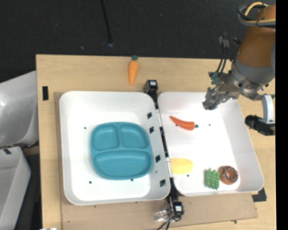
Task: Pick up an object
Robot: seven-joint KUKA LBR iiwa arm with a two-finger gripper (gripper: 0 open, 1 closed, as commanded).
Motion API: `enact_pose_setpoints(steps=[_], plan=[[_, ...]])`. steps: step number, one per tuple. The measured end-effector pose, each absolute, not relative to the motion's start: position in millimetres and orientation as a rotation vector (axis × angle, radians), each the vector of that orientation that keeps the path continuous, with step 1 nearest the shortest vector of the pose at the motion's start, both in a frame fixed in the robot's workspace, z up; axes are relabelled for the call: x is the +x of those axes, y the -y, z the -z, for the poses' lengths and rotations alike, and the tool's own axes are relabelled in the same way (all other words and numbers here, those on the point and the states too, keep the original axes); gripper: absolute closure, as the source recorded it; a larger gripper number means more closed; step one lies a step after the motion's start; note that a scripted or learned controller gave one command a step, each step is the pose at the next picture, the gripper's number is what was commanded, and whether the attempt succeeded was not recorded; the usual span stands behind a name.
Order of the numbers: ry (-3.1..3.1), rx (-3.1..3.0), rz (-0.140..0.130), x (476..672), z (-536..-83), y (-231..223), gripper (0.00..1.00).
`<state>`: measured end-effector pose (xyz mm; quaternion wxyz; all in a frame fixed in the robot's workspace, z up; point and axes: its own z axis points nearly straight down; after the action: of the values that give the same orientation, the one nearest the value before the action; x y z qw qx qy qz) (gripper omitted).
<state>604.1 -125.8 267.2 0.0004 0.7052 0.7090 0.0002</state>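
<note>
Gripper (210, 103), its state impossible to tell, hangs from the grey, orange-banded arm over the right bin's (245, 143) far edge, near a slim curved red chili (183, 123) on the smooth white floor.

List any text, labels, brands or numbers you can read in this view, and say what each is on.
None: no readable word, number or brand shows anywhere.
The teal divided plate, red chili, yellow piece, green piece, donut and carrot are unmarked.
The black clips between the bins are too small to tell.
</note>
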Motion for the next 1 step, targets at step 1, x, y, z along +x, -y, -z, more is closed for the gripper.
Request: enact_pose_setpoints(steps=[1], plan=[[-2.226,2.215,-0.001,603.9,-254.5,74.1,1.0]])
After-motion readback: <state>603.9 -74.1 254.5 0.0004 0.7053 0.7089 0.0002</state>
